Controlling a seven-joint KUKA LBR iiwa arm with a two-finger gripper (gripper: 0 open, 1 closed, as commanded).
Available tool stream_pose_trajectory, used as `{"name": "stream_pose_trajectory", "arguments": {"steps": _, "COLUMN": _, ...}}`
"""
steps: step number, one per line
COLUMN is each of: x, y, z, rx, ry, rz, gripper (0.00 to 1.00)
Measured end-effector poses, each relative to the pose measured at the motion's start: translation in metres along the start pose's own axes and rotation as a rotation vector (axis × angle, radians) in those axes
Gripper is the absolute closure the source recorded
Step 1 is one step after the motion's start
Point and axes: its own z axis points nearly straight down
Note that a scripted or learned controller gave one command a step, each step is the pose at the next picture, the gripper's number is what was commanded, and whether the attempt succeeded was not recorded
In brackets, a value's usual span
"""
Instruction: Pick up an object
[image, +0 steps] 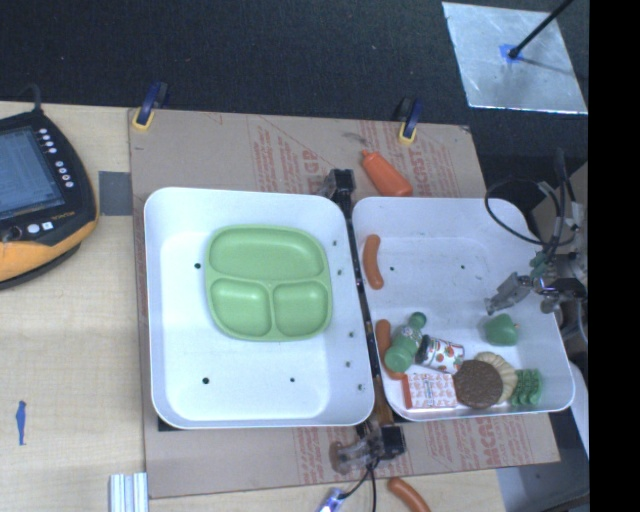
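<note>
pale wood bench under brown cardboard, two white bins, dark floor behind; gripper state unclear

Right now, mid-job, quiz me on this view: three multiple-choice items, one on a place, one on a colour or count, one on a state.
1. Where does the divided plate lie?
A. in the left bin
B. in the right bin
C. on the bare bench

2. What colour is the divided plate?
A. red
B. light green
C. blue

3. How does the small green bottle rest?
A. standing upright
B. held in the hand
C. lying on its side

Answers:
1 A, it rests on the left bin's floor.
2 B, it is pale green against the white bin.
3 C, its length lies flat on the right bin's floor, apart from the hand.
</note>
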Motion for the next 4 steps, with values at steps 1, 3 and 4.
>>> {"name": "stream_pose_trajectory", "arguments": {"steps": 1, "x": -0.008, "y": 0.023, "z": 0.084, "rx": 0.003, "ry": 0.000, "rz": -0.002, "gripper": 0.00}}
{"name": "stream_pose_trajectory", "arguments": {"steps": 3, "x": 0.030, "y": 0.034, "z": -0.027, "rx": -0.003, "ry": 0.000, "rz": -0.001, "gripper": 1.00}}
{"name": "stream_pose_trajectory", "arguments": {"steps": 4, "x": 0.067, "y": 0.034, "z": -0.024, "rx": 0.002, "ry": 0.000, "rz": -0.002, "gripper": 1.00}}
